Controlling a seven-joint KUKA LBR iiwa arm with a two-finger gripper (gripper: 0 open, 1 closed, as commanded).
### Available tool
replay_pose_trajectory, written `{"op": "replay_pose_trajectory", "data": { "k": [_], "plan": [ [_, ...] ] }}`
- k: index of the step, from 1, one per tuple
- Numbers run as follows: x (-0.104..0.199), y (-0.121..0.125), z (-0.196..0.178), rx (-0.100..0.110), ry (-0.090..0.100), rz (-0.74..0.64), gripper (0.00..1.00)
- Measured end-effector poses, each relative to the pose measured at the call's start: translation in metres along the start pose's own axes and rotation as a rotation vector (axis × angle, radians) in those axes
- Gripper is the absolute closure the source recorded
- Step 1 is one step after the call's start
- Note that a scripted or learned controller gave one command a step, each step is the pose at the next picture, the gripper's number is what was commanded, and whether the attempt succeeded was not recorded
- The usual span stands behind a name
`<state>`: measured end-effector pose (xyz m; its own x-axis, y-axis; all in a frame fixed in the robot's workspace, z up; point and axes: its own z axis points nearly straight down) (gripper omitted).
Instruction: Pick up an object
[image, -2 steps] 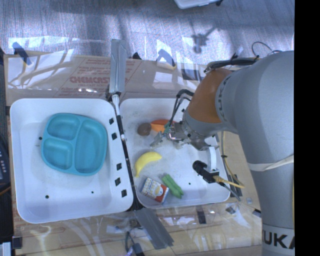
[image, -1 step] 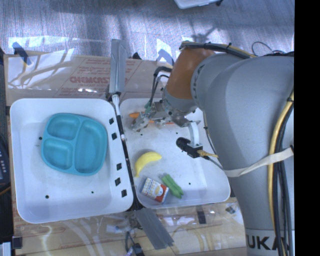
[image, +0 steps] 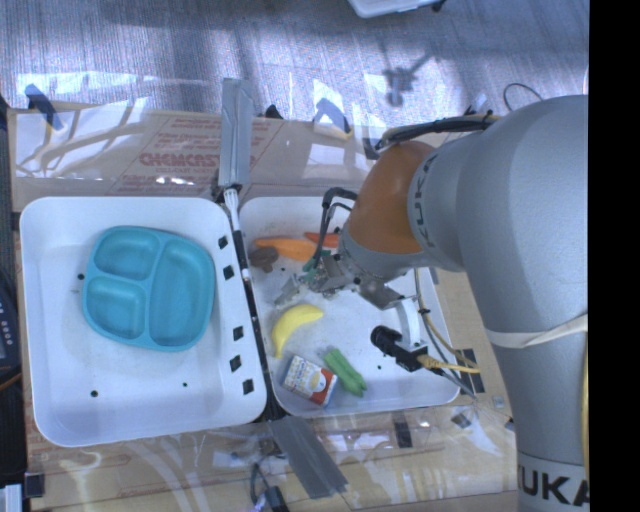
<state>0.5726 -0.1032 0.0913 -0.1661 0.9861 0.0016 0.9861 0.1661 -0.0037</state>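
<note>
Looming closest to the lens, the grey arm (image: 530, 250) with its orange band (image: 390, 205) is seen reaching in from the right over the right-hand bin.

At the left, a teal divided plate (image: 150, 287) is seen lying flat in the left bin (image: 50, 330), a little above that bin's middle. A row of dark clips (image: 238, 315) is seen along the seam where the two bins meet.

In the right bin (image: 300, 205), a small brown object (image: 264, 257) is found near the upper left corner, with an orange carrot (image: 290, 248) just beside it. Lower down, a yellow banana (image: 296, 323) is seen near the middle, a small printed carton (image: 307, 380) near the front wall, and a green pepper-like piece (image: 345, 370) just to the carton's right.

The gripper (image: 322, 275) is seen low over the bin, just right of the carrot and above the banana. Whether its jaws are parted or closed cannot be told, and nothing can be made out between them.
</note>
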Motion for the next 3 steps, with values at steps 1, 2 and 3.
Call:
{"op": "replay_pose_trajectory", "data": {
  "k": [1,2,3],
  "plan": [
    [0.012,-0.033,0.001,0.001,0.001,-0.105,0.0],
    [0.022,-0.094,0.001,0.0,0.0,0.017,0.0],
    [0.022,-0.094,-0.009,0.0,0.0,0.015,1.0]
  ]
}}
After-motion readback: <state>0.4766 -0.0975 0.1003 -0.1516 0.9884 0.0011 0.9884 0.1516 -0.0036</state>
